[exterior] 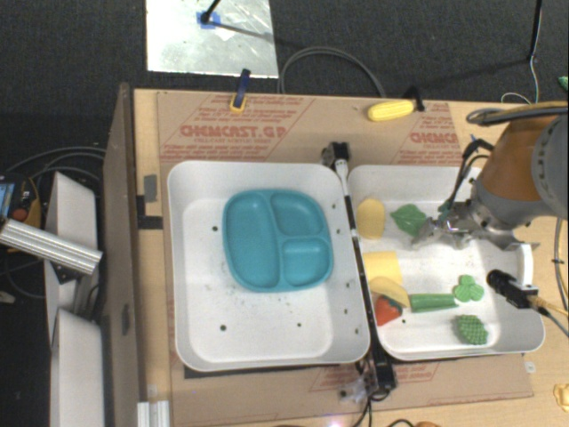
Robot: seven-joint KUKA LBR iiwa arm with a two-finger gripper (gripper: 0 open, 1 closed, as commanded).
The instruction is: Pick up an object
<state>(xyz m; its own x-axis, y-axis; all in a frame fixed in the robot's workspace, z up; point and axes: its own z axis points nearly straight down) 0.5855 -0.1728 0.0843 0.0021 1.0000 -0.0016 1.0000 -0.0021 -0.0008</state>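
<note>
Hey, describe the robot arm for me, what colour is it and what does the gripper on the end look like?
The arm is rounded and grey, with a broad orange band above the wrist. Thin dark cables loop along its side near the band. The gripper at its end is small and metallic, silver-grey with darker parts, much slimmer than the bulky arm body behind it.

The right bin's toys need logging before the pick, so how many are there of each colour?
Right bin, by colour as far as the view shows:
Green: 4, the leaf by the gripper, the long piece, the floret, the bumpy piece
Yellow: 3, the oval, the block, the curved piece
Red: 1, the piece
Total: 8
</note>
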